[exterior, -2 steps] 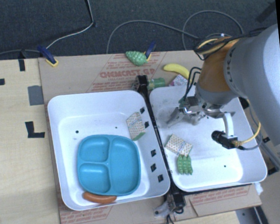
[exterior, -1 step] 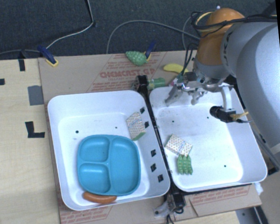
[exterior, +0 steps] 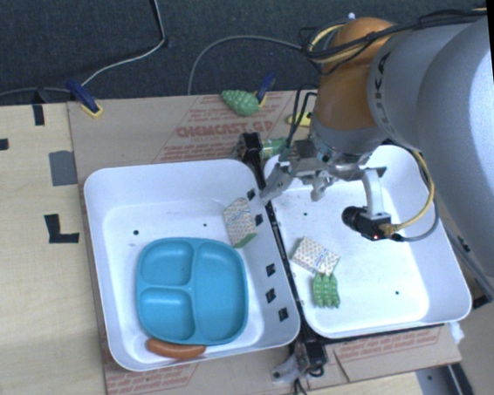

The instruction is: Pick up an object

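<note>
Okay, pincer (exterior: 318, 176) hangs low over the far end of the right bin (exterior: 455, 297), close to the divider between the two bins; whether it is apart or together cannot be told, and nothing is visibly clamped in it.

Nearest thing: a checkered pouch (exterior: 240, 220) just across the divider in the left bin (exterior: 100, 251), leaning at the wall, beside the pincer on its bin-wall side.

Next, in the same bin as the pincer and toward the camera from it, is a patterned packet (exterior: 314, 255), lying flat and turned like a diamond, its long axis slanting away from the divider. Nothing is between it and the pincer.

Just past the packet, almost touching it, is a green ribbed block (exterior: 325, 291), its long axis pointing roughly straight away from the pincer.

Further off in the left bin are a blue divided plate (exterior: 191, 290) and an orange sausage (exterior: 175, 349) along its near edge.

Behind the pincer, outside the bins, a green lump (exterior: 241, 102) sits on the cardboard surface (exterior: 196, 132).
</note>
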Robot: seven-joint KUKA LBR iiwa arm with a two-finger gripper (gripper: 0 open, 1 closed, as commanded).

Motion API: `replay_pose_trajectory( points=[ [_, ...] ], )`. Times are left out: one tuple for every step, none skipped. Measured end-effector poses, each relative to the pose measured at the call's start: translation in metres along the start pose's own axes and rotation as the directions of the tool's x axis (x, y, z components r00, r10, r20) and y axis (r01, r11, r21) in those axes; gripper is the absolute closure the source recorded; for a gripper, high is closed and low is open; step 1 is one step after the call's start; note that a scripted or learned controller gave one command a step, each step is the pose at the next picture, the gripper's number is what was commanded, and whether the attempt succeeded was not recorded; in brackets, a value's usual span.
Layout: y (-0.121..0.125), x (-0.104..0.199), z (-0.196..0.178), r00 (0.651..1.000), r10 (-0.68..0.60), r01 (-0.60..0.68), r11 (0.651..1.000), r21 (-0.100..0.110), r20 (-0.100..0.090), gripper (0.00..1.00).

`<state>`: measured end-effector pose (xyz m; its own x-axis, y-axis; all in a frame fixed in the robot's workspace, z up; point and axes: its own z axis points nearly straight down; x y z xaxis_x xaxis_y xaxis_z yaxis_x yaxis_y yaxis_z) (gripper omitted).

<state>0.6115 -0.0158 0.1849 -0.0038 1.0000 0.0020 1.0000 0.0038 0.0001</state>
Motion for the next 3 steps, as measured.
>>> replay_pose_trajectory(
  points=[
    [-0.054, -0.023, 0.001, 1.000, 0.004, -0.004, 1.000, 0.002, 0.003, 0.00],
    [-0.017, -0.092, 0.034, 1.000, 0.004, -0.004, 1.000, 0.002, 0.003, 0.00],
    [-0.086, -0.055, 0.001, 1.000, 0.003, -0.003, 1.000, 0.002, 0.001, 0.00]
  ],
)
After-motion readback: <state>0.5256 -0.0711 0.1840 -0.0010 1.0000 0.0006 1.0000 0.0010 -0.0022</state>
